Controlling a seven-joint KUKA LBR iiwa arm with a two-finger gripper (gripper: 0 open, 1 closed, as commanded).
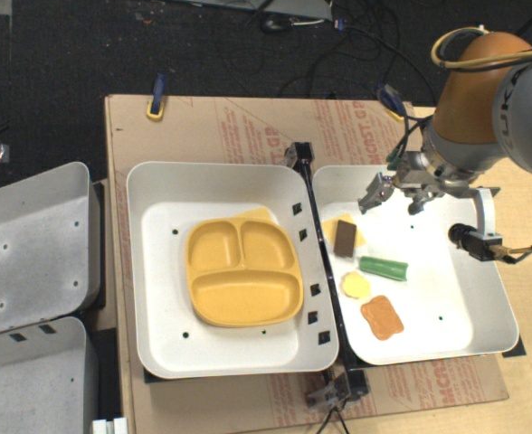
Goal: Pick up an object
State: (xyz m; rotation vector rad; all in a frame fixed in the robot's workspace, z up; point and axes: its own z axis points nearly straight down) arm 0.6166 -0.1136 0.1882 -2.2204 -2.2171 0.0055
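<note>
Landmark: the black divider strip running between the two shallow white bins; every place below is told from it
Left bin: white plastic tray with rounded corners, touching the divider's left side
Yellow plate: three-compartment plastic meal tray, flat in the middle of the left bin, left of the divider and apart from it
Right bin: matching white tray, touching the divider's right side
Brown block: small dark brown rectangular piece, just right of the divider near its middle, lying on a pale yellow piece that shows at its edges
Yellow disc: small round flat yellow piece, just right of the divider, below the brown block
Green stick: short green cylinder-like piece lying flat, right of the divider, between the brown block and the yellow disc but further out
Orange slab: flat orange-brown rounded rectangle, right of the divider toward its lower end, near the yellow disc
Gripper: grey two-finger tool right of the divider's upper part, over the right bin's far side; fingers look spread apart with nothing between them, though their tips are small and a little blurred
Arm: grey with an orange band, up and right of the gripper, well right of the divider
</note>
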